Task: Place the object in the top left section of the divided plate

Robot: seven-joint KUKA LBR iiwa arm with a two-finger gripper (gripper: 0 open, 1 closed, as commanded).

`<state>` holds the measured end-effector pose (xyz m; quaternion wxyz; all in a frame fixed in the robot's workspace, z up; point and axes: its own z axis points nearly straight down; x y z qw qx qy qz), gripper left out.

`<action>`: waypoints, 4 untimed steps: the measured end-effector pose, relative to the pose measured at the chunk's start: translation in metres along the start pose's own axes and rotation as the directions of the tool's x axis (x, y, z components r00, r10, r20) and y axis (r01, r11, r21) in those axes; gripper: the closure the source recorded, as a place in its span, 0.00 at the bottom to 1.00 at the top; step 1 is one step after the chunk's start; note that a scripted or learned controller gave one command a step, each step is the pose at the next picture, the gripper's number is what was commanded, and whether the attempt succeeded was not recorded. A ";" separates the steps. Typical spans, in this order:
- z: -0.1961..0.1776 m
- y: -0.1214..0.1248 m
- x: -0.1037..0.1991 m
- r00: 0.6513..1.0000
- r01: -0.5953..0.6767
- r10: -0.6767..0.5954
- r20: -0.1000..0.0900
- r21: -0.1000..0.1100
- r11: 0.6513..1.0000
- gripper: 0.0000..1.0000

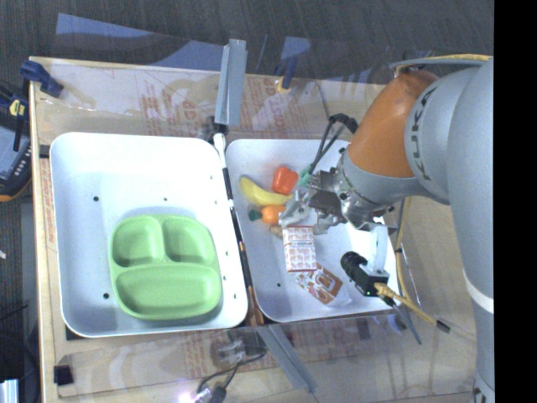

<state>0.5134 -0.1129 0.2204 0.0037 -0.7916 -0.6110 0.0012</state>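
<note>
Over right bin (277, 305), claw (295, 211) beside banana (262, 194), grip unclear, green plate (165, 265) unobstructed left.

Light: bright, even, from overhead; both white bins (75, 225) evenly lit.
Shadows: soft, short; faint one beneath the green divided plate (165, 267).
Glare: pale sheen on the counter's (126, 99) far edge; small hot spot at its near edge.
Focus: mildly soft overall; small items in the right bin (277, 305) blur together.
</note>
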 end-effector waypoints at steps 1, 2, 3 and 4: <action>0.022 -0.047 0.095 1.000 -0.009 0.009 0.004 0.000 1.000 1.00; -0.017 -0.079 0.193 0.884 0.467 -0.467 0.006 -0.003 0.884 1.00; -0.041 -0.024 0.275 0.829 0.559 -0.559 0.005 -0.002 0.829 1.00; -0.041 -0.025 0.275 0.829 0.559 -0.559 0.004 -0.002 0.829 0.00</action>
